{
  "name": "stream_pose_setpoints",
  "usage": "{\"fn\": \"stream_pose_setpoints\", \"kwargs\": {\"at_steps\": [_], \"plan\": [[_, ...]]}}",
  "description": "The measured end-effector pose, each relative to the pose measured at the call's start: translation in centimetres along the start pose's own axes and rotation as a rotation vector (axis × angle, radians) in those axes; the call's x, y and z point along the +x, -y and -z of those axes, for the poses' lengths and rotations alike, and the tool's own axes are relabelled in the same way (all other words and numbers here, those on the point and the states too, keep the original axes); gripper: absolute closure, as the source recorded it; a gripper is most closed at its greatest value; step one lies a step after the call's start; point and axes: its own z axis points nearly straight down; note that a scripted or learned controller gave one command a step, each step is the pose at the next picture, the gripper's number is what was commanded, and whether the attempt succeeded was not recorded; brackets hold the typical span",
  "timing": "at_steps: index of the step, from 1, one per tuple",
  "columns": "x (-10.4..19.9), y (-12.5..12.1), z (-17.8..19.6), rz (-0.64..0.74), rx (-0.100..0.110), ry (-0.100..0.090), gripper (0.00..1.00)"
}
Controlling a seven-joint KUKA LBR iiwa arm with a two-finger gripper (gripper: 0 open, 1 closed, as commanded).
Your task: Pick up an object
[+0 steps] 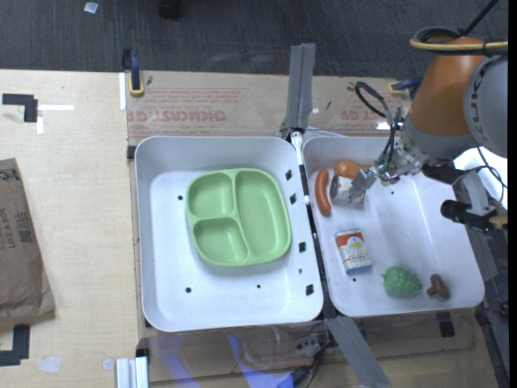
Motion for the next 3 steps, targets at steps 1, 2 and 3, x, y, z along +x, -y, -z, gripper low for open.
{"fn": "stream_pose_setpoints", "kwargs": {"at_steps": [1, 2, 3], "plan": [[-2.1, -3.2, 6.0, -0.075, 0.0, 0.001, 0.0], [-2.0, -3.2, 5.9, -0.075, 0.001, 0.0, 0.0], [-1.2, 9.1, -6.2, -0.172, -0.003, 0.001, 0.0]]}}
